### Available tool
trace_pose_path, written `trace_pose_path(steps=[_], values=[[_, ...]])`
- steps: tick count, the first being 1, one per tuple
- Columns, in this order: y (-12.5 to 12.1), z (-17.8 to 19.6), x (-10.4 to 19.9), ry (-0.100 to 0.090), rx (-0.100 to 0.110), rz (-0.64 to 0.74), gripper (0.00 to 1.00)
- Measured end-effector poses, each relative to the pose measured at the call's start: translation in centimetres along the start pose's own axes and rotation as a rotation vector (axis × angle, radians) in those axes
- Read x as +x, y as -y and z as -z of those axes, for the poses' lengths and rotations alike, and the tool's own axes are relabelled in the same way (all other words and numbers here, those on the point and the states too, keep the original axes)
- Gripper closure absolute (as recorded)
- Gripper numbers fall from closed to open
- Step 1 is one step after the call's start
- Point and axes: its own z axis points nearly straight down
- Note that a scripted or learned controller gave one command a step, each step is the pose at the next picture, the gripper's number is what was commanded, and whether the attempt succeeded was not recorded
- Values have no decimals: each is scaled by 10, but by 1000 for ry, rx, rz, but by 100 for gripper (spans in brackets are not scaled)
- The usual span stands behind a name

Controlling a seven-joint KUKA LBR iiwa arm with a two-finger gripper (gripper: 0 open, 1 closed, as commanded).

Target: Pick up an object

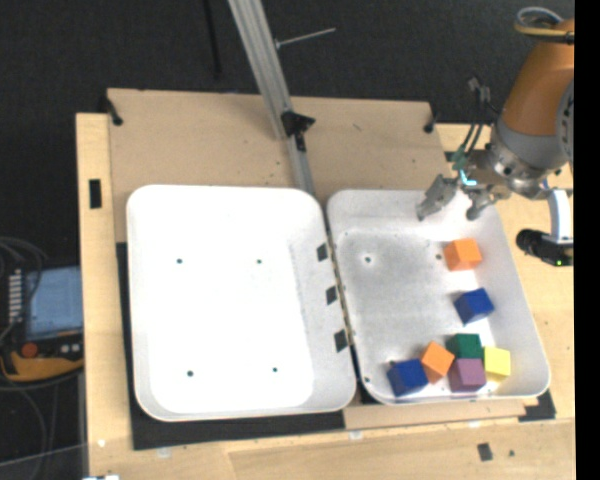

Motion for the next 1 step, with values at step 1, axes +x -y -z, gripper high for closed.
trace_pose_path(steps=[1], values=[[-1, 4, -1, 5, -4, 3, 0]])
